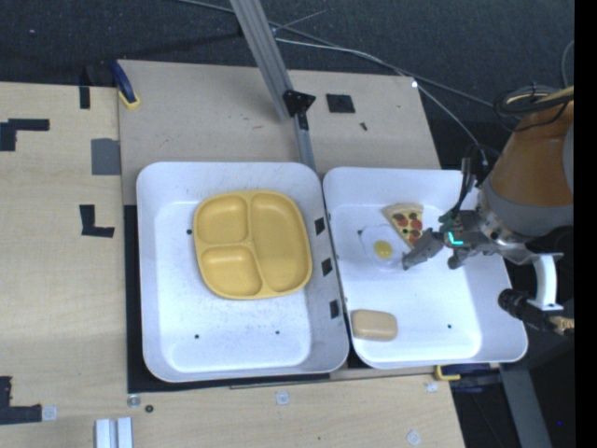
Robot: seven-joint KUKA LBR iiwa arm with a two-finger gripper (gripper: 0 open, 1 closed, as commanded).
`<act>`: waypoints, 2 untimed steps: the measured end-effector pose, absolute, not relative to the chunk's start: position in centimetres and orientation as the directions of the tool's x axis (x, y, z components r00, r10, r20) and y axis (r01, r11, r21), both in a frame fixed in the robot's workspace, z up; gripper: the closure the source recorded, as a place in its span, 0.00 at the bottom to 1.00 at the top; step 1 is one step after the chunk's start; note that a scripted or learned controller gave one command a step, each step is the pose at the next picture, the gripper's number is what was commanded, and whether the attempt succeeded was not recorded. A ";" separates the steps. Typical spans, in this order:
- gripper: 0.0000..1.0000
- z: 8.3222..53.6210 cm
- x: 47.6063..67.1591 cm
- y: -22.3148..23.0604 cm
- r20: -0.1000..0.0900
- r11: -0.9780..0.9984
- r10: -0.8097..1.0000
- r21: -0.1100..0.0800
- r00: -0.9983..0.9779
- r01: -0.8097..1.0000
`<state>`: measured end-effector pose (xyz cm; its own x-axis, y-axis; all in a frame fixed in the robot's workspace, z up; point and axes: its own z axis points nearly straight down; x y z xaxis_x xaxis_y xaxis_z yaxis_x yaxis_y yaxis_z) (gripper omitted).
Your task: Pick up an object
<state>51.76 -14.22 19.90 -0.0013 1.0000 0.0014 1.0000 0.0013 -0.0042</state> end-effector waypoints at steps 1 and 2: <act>0.00 20.0 51.8 -14.2 0.001 0.002 1.000 -0.003 -0.002 1.000; 0.00 14.1 52.1 -13.3 0.001 0.001 1.000 -0.007 -0.001 1.000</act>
